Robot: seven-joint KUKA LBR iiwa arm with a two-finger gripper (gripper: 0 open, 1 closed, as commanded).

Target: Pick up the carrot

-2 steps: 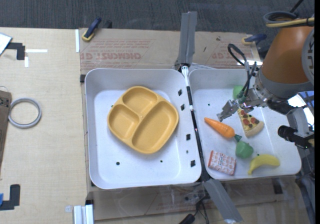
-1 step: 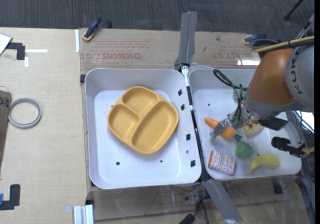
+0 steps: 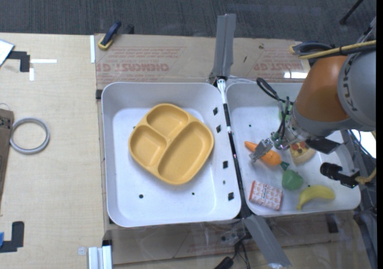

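1. Hovering over the right bin (image 3: 239, 142), our gripper (image 3: 261, 153) sits on the carrot (image 3: 267, 155).
2. Carrot's long axis runs 10-to-4 o'clock, directly beneath the gripper.
3. We can't tell the grip state.

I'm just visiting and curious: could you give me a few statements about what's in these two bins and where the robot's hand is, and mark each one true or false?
1. The yellow divided plate lies in the left bin. True.
2. The carrot lies on the plate. False: it is in the right bin, near that bin's middle.
3. The gripper is down at the carrot. True; whether it grips the carrot cannot be told.
4. The banana is in the left bin. False: it lies near the right bin's front right corner.
5. A roll of tape sits on the bench to the left of the bins. True.
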